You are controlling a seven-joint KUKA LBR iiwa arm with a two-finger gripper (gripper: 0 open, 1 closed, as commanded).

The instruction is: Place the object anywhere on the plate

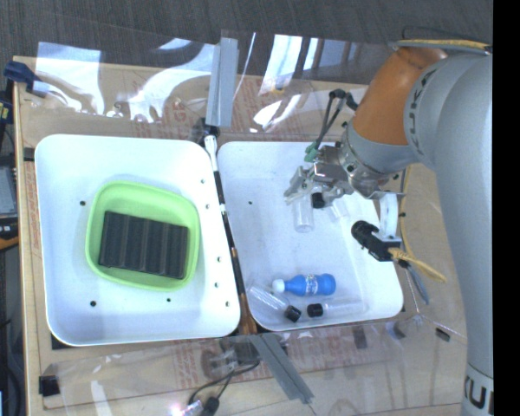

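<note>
A lime green plate (95, 224) with rounded corners sits in the middle of the left bin (61, 163). A black ridged rectangular object (146, 243) lies flat on it. My gripper (308, 196) hangs over the upper middle of the right bin (260, 180), well right of the plate. Just under the gripper is a small clear piece (305, 221); whether it is held is unclear. A small blue bottle (312, 284) with a white cap lies near the right bin's front edge.
Clear plastic bottles (267, 302) with black caps (292, 314) lie along the right bin's front wall, below the blue bottle. A raised divider (224, 224) separates the two bins. The grey arm (442, 102) reaches in from the right.
</note>
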